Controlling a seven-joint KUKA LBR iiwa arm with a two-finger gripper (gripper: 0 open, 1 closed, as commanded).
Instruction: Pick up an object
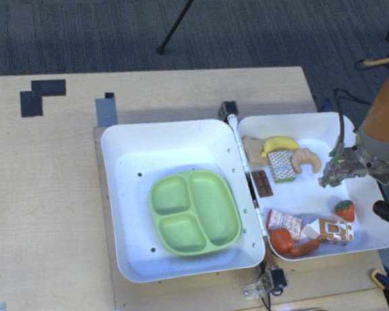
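My gripper [332,172] hangs over the right side of the right bin [293,118], just right of a croissant [306,159]. A small red fruit with a green top [345,209] lies below it in the view. I see nothing held in it. A banana [279,144], a checkered packet [282,167], a tan slice [252,150] and a dark chocolate bar [260,183] lie toward the bin's left and far side. Along the near wall sit a red-and-white packet [285,223], a red round item [280,240], a red sausage-like piece [305,247] and a small carton [335,231].
The left bin [126,191] holds a green divided plate [195,212]. A clamp [228,109] sits at the far end of the seam between the bins, another [273,280] at the near end. The wooden bench [44,219] stretches to the left.
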